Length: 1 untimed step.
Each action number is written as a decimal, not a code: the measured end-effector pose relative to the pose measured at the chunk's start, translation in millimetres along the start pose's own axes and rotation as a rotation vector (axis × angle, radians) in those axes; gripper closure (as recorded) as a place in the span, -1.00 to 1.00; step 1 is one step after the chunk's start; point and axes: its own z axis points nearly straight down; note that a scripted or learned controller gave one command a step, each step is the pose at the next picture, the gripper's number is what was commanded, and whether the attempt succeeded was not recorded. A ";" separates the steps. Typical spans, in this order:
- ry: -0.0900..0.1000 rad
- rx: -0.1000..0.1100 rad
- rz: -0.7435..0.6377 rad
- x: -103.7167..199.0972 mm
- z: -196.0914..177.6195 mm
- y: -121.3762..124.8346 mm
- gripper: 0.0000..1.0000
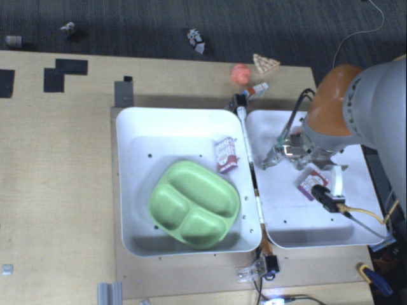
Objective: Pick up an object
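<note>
While the gripper (pixel 277 157) hangs over the right bin (pixel 286 205), I cannot tell its spread.

I work in a robotics lab, not a home: my bench (pixel 57 189) is bare plywood with black tape marks (pixel 63 72) stuck on it, a white bin (pixel 126 170) sits beside a second bin (pixel 286 211), and small stray toys (pixel 197 41) lie scattered on the dark carpet (pixel 127 11) beyond its edge.
</note>
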 end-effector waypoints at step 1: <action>-0.001 0.000 -0.001 -43.0 -31.6 74.9 -1.00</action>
